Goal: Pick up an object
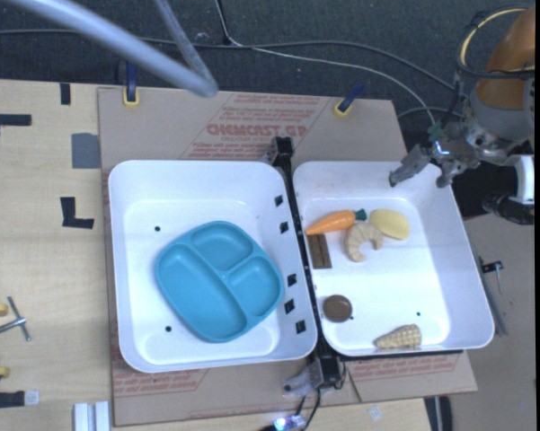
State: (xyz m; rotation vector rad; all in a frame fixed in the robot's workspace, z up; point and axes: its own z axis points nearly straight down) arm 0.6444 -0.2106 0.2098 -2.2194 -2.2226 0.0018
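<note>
Corn cob (398,337) lies lengthwise, tip pointing left.

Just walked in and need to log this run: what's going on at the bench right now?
The arm's end effector hangs over the upper right corner of the right bin, its two fingers spread apart and holding nothing. In that bin lie a carrot, a yellow piece, a pale croissant-like piece, a brown bar, a brown round piece and a corn cob. The left bin holds a blue divided plate.

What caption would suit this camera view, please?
Hand hovering over right bin of toy food; blue divided plate left.
</note>
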